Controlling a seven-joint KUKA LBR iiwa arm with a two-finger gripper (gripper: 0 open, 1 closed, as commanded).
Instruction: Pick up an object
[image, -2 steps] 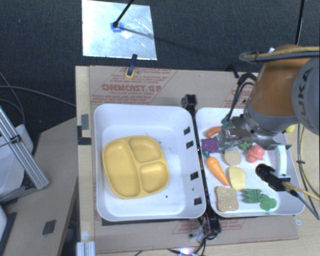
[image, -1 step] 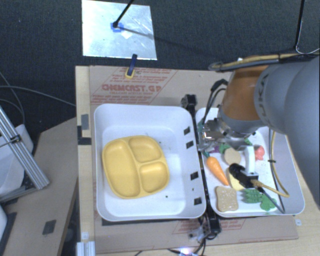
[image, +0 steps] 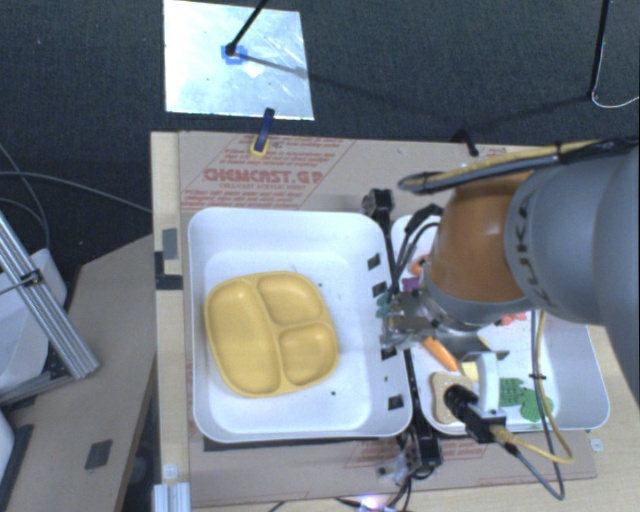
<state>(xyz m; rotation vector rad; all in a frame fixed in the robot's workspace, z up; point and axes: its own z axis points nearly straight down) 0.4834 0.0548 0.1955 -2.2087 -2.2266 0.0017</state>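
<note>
The grey arm with its orange band (image: 480, 250) reaches from the right over the right bin (image: 590, 400) and covers most of it. Its gripper (image: 405, 325) hangs low at that bin's left edge, beside the divider between the bins. An orange carrot-like piece (image: 441, 354) lies just right of the gripper. A tan toast-like piece (image: 445, 384) and a green object (image: 522, 396) lie further forward in the same bin. The arm hides much of the bin's contents.
The left bin (image: 230, 235) holds a yellow three-compartment plate (image: 270, 332). Cables and a yellow cord (image: 535, 450) trail near the right bin's front edge. A silver sheet (image: 238, 60) lies on the dark floor behind the bench.
</note>
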